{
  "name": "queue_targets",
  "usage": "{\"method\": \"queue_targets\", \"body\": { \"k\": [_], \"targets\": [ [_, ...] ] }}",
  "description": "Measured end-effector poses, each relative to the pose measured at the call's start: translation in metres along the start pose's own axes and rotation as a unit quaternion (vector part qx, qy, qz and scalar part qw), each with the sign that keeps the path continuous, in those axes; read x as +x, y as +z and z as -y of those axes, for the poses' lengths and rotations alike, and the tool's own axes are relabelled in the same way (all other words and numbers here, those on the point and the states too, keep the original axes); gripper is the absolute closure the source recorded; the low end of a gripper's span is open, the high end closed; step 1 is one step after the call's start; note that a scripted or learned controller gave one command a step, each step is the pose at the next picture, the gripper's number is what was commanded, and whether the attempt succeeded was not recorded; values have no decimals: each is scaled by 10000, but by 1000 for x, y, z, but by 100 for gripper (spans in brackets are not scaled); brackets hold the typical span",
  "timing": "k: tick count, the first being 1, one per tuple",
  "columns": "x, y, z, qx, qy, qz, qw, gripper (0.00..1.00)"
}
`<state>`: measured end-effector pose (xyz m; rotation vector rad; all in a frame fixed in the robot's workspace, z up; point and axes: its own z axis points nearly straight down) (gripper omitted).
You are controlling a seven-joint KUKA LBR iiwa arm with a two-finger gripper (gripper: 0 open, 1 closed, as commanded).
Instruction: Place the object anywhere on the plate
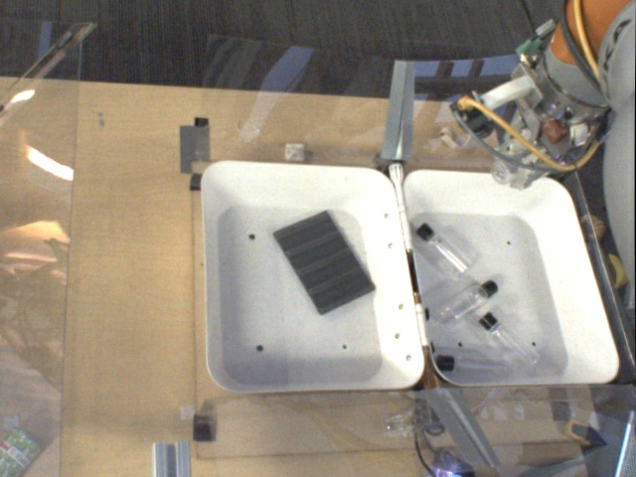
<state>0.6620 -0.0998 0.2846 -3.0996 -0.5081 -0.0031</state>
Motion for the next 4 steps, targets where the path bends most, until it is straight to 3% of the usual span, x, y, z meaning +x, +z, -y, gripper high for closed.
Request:
{"method": "queue_targets", "body": {
  "k": [1,2,3,4],
  "targets": [
    [-6,-18,-21,-1,-425,6,9991,100],
    [5,-78,26,-3,-887,-4,9961,100],
    [22,-146,80,4,609,-5,9981,100],
    [30,-52,139,2,-1035,9,9946,100]
  ]
}}
